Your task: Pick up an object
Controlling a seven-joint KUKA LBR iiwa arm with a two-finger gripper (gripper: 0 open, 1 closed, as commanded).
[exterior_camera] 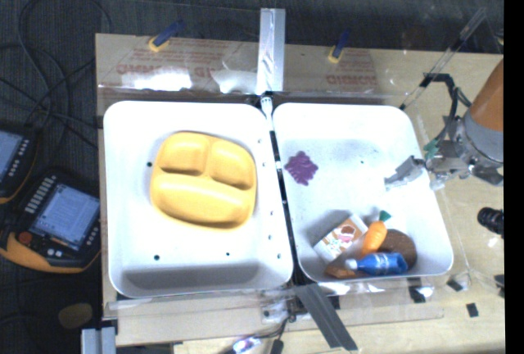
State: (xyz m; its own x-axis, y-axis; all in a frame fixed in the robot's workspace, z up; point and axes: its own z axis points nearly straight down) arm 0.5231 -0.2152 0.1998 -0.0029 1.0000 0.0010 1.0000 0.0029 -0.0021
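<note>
In the right bin (352,127), a flat purple piece (301,168) lies near the left wall. A cluster sits in the front right corner: a small white and orange carton (339,239), an orange carrot (374,235), a blue bottle (381,264) and a brown rounded object (400,244). My gripper (407,171) hangs over the right side of this bin, just inside its right rim. It is above and to the right of the cluster, and nothing shows in its hold.
The left bin (131,258) holds a large yellow divided tray (204,179). A metal divider (271,57) stands at the back between the bins. Handheld controllers (49,217) lie on the floor at the left. Cables and clamps (446,82) sit beside the arm.
</note>
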